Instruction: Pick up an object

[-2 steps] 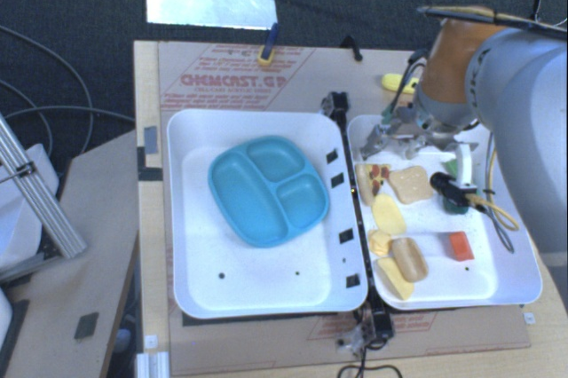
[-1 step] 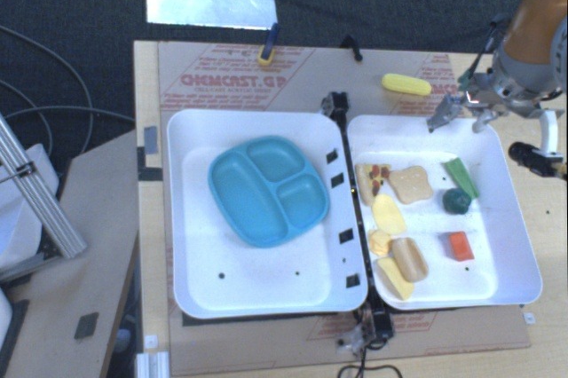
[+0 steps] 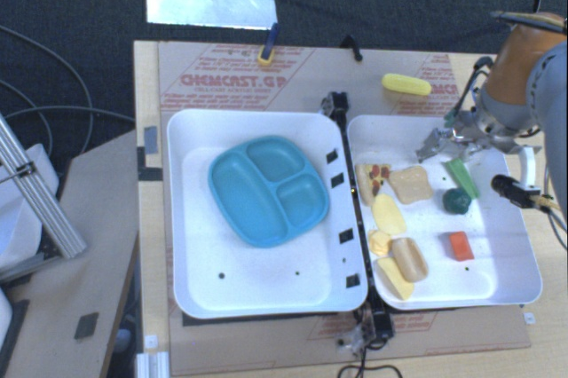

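Two shallow white bins sit side by side on the bench (image 3: 151, 190). The left bin (image 3: 191, 279) holds a blue divided tray (image 3: 268, 190), lying flat near its middle.

The right bin (image 3: 510, 279) holds the loose objects. Along its left wall lie a pizza slice (image 3: 374, 179), a pale yellow piece (image 3: 388, 214) below it, and a tan bread roll (image 3: 409, 259) beside more yellow pieces near the lower left corner. A beige toast slice (image 3: 412, 185) lies just right of the pizza slice. Toward the right of the bin are a green stick (image 3: 461, 177), tilted, with a dark green ball (image 3: 457, 201) touching its lower end, and an orange block (image 3: 460, 246) lower down, apart from the rest. A yellow banana-like piece (image 3: 406, 84) lies outside the bins on the cardboard at the upper right of the frame.

The arm (image 3: 524, 74) reaches in from the right edge. Its end effector (image 3: 454, 142) hangs over the upper part of the right bin, just above the green stick; whether it is spread or closed, and whether it grips anything, I cannot tell.
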Motion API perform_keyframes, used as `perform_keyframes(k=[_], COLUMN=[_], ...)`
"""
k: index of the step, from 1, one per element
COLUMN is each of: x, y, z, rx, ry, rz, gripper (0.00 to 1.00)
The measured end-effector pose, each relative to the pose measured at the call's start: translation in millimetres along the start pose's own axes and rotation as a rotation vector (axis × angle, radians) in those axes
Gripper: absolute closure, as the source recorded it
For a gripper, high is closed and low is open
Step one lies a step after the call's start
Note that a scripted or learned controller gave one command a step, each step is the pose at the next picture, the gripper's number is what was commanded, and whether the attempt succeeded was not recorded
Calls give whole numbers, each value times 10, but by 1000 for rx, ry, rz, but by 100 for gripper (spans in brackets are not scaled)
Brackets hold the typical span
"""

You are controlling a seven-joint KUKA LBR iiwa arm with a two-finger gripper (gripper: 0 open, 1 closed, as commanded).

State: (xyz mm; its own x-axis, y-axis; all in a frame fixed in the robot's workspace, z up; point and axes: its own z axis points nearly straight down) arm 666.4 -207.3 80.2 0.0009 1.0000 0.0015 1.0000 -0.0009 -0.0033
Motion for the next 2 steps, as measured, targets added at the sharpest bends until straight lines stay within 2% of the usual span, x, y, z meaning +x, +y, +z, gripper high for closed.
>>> perform_keyframes(k=[1, 2], x=[6, 209], y=[-514, 58], z=[-46, -59], rx=[-2, -11], ry=[-1, -2], rz=[0, -9], gripper=[0, 0])
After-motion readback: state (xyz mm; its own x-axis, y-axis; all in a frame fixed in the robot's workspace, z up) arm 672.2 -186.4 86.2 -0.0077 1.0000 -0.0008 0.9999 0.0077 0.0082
